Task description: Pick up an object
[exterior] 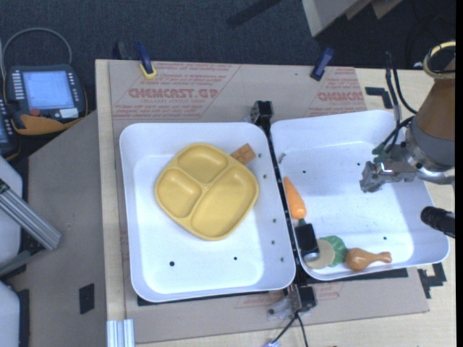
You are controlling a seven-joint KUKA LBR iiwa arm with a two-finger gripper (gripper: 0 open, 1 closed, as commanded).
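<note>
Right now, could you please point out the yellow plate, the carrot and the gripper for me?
yellow plate (189, 188): camera view, on the ridge between its compartments.
carrot (294, 198): camera view, on the middle of its orange body.
gripper (370, 180): camera view, between its fingertips.

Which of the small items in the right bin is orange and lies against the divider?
The carrot: orange, lying along the bin's left wall. The black block, green piece and drumstick sit lower, near the front edge.
</note>
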